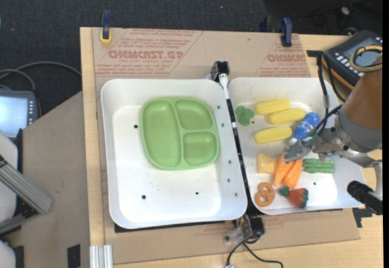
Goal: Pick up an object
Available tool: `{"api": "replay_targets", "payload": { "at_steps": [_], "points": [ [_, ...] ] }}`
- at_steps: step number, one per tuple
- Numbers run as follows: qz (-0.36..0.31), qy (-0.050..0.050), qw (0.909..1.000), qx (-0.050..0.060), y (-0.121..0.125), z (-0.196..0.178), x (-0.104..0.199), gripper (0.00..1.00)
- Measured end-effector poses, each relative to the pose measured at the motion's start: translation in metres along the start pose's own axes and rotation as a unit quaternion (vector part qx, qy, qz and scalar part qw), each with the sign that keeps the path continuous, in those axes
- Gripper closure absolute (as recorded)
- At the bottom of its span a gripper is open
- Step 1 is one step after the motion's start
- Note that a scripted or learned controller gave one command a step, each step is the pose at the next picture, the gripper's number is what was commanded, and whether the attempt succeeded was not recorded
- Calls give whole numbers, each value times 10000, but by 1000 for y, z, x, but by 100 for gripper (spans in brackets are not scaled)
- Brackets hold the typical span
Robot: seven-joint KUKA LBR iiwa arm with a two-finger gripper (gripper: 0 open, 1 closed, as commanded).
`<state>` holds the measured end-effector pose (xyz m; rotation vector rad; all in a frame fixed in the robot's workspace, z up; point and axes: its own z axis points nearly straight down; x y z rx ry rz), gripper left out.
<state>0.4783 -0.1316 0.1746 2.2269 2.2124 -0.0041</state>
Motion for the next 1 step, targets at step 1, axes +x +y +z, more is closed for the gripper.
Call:
{"api": "replay_targets", "payload": {
  "at_steps": [1],
  "points": [
    [-52, 34, 10000, 19, 0, 8, 41, 0]
  ]
}}
